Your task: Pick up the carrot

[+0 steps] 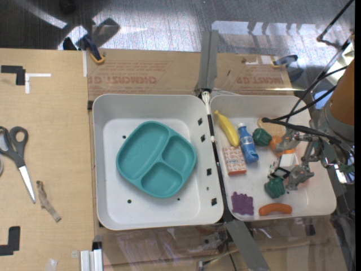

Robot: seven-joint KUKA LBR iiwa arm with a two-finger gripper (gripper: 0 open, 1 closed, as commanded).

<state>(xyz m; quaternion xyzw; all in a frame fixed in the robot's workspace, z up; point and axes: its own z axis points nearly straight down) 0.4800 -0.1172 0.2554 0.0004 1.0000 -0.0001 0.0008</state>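
Carrot point(275, 209) lies clear from above; green toy point(274, 188) close behind it

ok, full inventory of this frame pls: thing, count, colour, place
divided plate: 1, teal, left bin
left bin: 1, white, bench centre
right bin: 1, white, beside the left bin
banana: 1, yellow, right bin, far left
bottle: 1, blue, right of the banana
small box: 1, red and white, below the banana
grapes: 1 bunch, purple, near edge
carrot: 1, orange, near edge, right of the grapes
green pieces: 2, dark green, one far, one near the gripper
scissors: 1, grey, bench left
arm: 1, grey and orange, right
gripper: 1, over the right bin
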